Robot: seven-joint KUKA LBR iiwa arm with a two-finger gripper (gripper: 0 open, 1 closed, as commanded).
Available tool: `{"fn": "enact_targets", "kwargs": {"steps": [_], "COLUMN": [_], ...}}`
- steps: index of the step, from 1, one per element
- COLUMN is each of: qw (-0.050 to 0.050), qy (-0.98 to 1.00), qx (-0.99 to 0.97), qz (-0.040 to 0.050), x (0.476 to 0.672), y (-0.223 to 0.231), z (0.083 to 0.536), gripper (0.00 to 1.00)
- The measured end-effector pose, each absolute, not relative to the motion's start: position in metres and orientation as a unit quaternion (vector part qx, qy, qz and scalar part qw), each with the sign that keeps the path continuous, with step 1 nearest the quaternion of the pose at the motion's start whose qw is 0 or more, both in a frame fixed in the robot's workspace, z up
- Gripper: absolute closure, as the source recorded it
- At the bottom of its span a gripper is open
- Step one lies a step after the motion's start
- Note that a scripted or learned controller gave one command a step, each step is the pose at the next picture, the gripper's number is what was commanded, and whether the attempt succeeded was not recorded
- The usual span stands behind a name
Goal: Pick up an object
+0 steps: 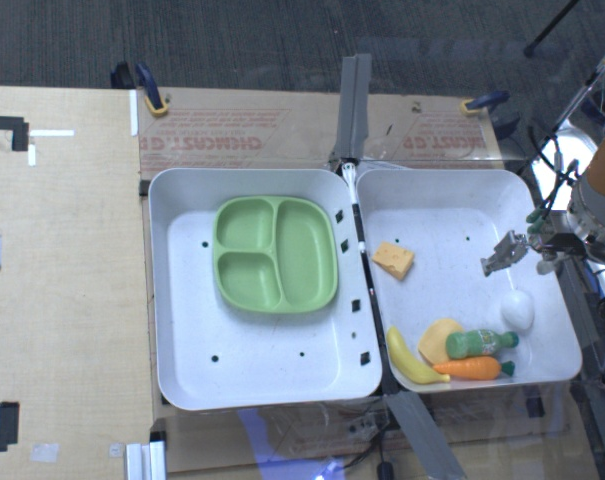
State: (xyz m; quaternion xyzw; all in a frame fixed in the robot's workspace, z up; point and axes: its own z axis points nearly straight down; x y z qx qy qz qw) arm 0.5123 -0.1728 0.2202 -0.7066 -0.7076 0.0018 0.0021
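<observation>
At the near edge of the right bin (pixel 452 193) we record a cluster of toy foods: a banana (pixel 409 359) curving along the front left corner, an orange carrot (pixel 469 369) lying flat beside it with its green end to the right, a green bottle (pixel 479 343) on its side just behind the carrot and touching it, and a yellow rounded piece (pixel 437 336) tucked between banana and bottle. Just behind the bottle's right end we note a white egg (pixel 517 310), a little apart from the cluster. Above the egg, at the bin's right side, we list the gripper (pixel 517 251), reaching in from the right; its grey fingers appear spread apart and we see nothing between them. The egg lies nearest to it, just in front of and below the fingertips, with bare bin floor between; the rest of the cluster sits further forward and to the left. Further back and left in the same bin we log a wedge of cheese (pixel 393 259), alone near the dividing wall and well apart from the gripper. In the left bin (pixel 182 368) we record a green divided plate (pixel 276 254), three compartments. Beyond both bins we note brown cardboard (pixel 242 133) held by clamps (pixel 147 86) at the bench's far edge.
</observation>
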Motion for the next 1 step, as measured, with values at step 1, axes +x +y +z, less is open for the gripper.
{"fn": "enact_targets", "kwargs": {"steps": [1], "qw": [0.002], "qy": [-0.715], "qx": [-0.699], "qz": [0.0009], "x": [0.4774], "y": [-0.141], "z": [0.0891], "gripper": [0.0]}}
